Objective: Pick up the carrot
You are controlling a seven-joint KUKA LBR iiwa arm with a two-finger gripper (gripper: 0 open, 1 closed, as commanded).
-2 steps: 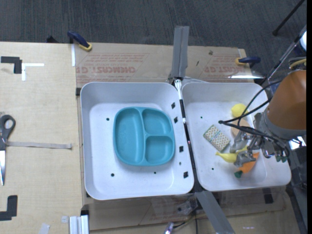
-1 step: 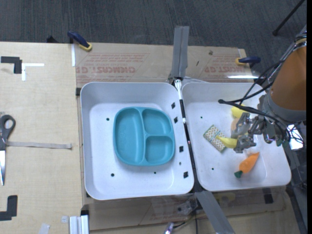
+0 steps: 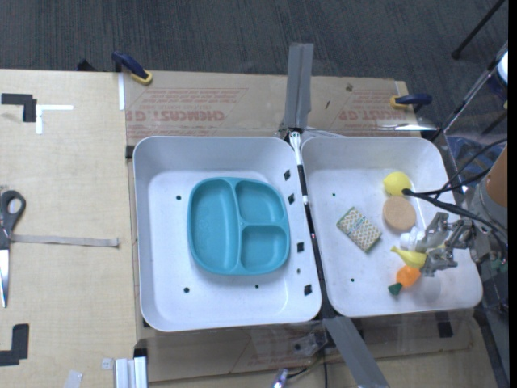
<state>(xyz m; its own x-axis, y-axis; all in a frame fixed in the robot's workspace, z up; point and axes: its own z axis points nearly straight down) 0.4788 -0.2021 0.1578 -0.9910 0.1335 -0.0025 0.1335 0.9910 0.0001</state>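
The carrot (image 3: pixel 407 276) is a small orange piece with a green tip, lying in the right bin (image 3: pixel 347 289) near its front right corner. The gripper (image 3: pixel 432 250), a metallic head on the arm coming in from the right, hangs just above and to the right of the carrot, close beside it. Nothing is visibly held by the gripper. A yellow banana (image 3: pixel 409 256) lies right against the carrot's far side, between it and the gripper head.
The right bin also holds a yellow lemon (image 3: pixel 396 183), a tan round biscuit (image 3: pixel 399 214) and a speckled sponge (image 3: pixel 359 229). A blue divided plate (image 3: pixel 239 225) sits in the left bin (image 3: pixel 161 297). Scissors (image 3: pixel 8 217) lie on the bench at far left.
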